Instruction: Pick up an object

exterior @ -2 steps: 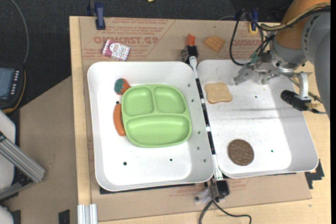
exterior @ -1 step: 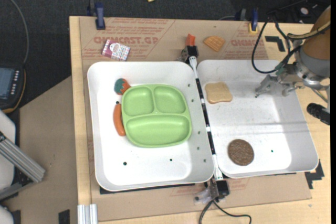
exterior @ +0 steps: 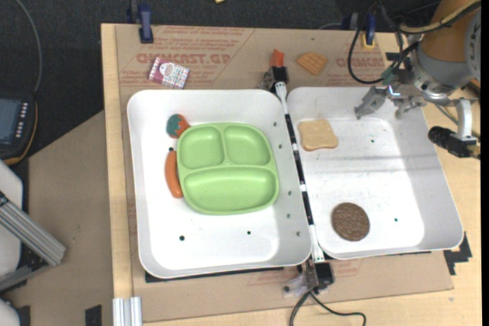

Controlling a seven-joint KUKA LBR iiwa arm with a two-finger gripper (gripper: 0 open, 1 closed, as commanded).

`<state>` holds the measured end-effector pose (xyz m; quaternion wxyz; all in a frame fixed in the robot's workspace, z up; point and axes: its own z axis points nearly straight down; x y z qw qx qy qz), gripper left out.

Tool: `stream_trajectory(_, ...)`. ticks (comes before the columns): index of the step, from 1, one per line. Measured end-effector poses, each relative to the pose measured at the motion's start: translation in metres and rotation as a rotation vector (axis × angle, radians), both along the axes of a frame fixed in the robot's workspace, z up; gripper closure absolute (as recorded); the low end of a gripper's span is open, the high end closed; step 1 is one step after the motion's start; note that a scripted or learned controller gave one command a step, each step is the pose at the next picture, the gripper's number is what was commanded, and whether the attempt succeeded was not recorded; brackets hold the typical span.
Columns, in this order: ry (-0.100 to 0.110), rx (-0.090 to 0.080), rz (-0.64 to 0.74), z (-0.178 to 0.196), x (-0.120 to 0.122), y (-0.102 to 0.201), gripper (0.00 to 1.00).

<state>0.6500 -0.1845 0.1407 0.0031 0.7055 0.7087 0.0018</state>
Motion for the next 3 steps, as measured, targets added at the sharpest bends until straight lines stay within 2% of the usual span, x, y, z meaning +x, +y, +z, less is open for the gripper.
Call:
stream_trajectory(1,0.004,0.002,-0.005,0.057,-0.088,0.025,0.0)
stream_trajectory(2,0.008,0.005,0.002,-0.024,0.0,0.089,0.0)
stream_trajectory(3,0.005,0.002,-0.004,-0.055,0.003,0.091,0.0)
